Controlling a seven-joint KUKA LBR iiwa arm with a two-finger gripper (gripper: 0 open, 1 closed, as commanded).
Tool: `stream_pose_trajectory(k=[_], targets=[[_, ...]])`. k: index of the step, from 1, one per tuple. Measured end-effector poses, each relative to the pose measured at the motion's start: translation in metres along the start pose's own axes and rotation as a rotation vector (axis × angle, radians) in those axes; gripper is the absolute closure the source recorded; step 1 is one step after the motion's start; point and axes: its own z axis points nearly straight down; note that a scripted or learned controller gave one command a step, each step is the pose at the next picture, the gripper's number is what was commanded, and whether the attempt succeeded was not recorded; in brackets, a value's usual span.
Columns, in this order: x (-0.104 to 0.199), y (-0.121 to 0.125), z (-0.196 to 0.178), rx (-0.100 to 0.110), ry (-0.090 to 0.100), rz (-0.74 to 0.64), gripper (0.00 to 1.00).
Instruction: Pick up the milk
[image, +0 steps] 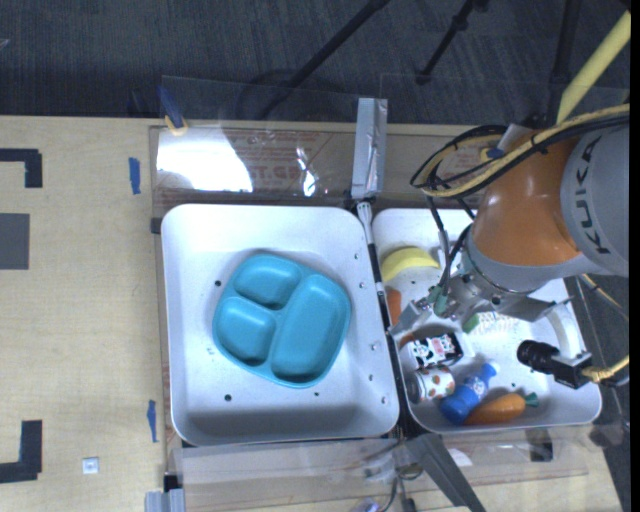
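The milk (434, 350) is a small carton with black and white cow patches. It lies in the right bin (585, 400), near that bin's left wall. My gripper (443, 306) hangs just beyond the carton's far side, low over the bin, under the grey and orange wrist. The wrist hides much of the tool, and nothing shows as lifted off the bin floor.
A yellow object (408, 262) sits at the back of the right bin, with a small orange piece (394, 301) beside it. In front of the milk lie a small can (434, 384), a blue bottle (468, 392) and a carrot (498, 407). The left bin (190, 300) holds a blue divided plate (282, 317).
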Motion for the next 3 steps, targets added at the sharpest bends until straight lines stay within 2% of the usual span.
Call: stream_pose_trajectory(k=[1, 2, 3], targets=[[-0.001, 0.001, -0.010, -0.003, -0.002, 0.003, 1.00], [0.091, -0.003, 0.001, 0.001, 0.000, -0.023, 1.00], [0.070, -0.010, -0.103, -0.003, -0.003, -0.202, 1.00]])
